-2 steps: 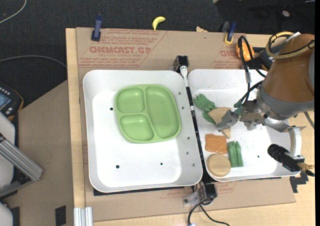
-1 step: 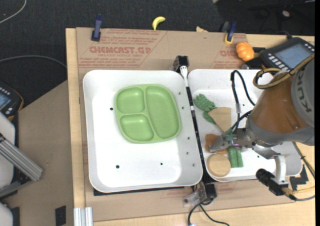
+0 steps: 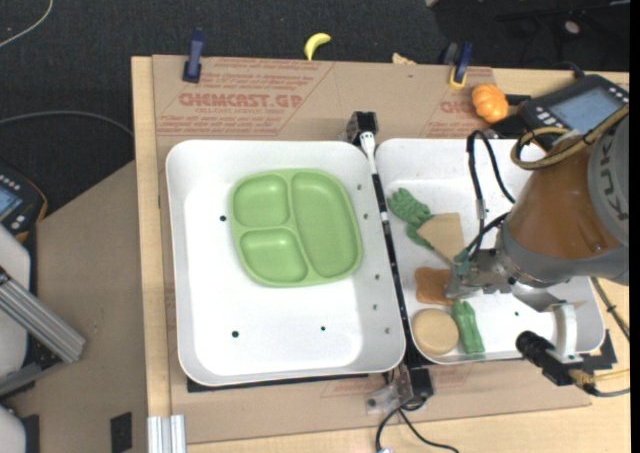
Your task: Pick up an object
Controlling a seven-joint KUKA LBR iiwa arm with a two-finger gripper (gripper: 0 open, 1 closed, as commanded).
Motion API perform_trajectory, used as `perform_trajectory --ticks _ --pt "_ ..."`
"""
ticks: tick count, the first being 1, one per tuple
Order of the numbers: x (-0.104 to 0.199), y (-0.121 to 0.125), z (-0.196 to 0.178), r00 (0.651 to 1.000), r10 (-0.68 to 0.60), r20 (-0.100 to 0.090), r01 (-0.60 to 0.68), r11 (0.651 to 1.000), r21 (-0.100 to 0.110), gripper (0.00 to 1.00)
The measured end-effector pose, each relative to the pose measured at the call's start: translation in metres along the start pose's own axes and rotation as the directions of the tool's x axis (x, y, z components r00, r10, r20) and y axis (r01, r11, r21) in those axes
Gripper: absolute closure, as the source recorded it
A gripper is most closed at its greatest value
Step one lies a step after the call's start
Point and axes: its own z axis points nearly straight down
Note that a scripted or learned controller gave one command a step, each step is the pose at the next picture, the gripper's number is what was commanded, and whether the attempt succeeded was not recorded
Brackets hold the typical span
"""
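Note:
In the right bin (image 3: pixel 440 156) lie several small food toys. A leafy green piece (image 3: pixel 407 207) is at the upper left, with a tan wedge (image 3: pixel 443 233) just below it. A brown square slice (image 3: pixel 430 285) lies lower, a round tan disc (image 3: pixel 435 331) sits near the front wall, and a green stick (image 3: pixel 468 328) lies beside the disc. My gripper (image 3: pixel 463 283) hangs low over the bin, at the right edge of the brown slice and just above the green stick's top end. The grey and orange arm (image 3: pixel 560 216) hides the bin's right half.
The left bin (image 3: pixel 200 271) holds a green divided plate (image 3: pixel 296 227). On the cardboard behind the bins lie an orange toy (image 3: pixel 489 101) and a yellow banana toy (image 3: pixel 317 43). Blue clamps (image 3: pixel 193 56) hold the board's far edge. A black latch (image 3: pixel 363 128) sits between the bins.

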Motion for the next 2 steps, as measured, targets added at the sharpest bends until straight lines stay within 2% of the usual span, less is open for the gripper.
perform_trajectory --ticks 1,2 --pt "-0.0174 0.0005 0.0131 1.000 0.001 0.002 -0.001 1.000 -0.001 1.00" --pt "-0.0190 -0.0006 0.0144 1.000 -0.001 0.000 0.001 1.000 0.002 1.00"
